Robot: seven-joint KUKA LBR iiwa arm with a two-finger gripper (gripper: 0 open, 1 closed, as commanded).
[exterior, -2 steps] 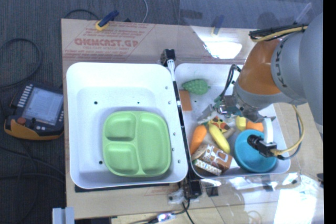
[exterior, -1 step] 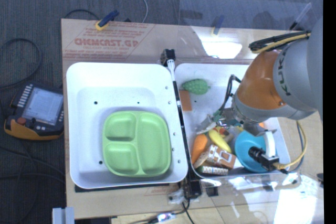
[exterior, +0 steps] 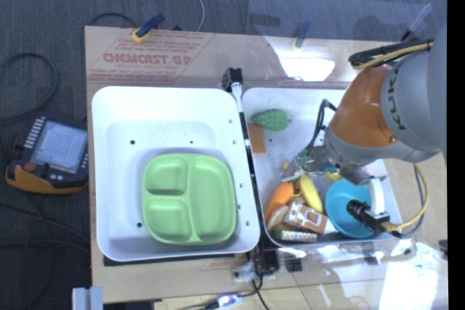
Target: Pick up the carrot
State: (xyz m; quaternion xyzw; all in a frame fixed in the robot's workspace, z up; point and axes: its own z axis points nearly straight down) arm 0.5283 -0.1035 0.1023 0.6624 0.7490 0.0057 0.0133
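On the far left, outside the bins, a handheld controller (exterior: 47,156). In the left bin (exterior: 123,120), a green divided plate (exterior: 190,198). In the right bin (exterior: 320,102), a green bumpy item (exterior: 271,119) near the top; lower down, the carrot (exterior: 280,198), beside a banana (exterior: 311,193) and a blue bowl (exterior: 347,208). Above this pile, the gripper (exterior: 314,162); cannot tell whether fingers spread or pressed together.
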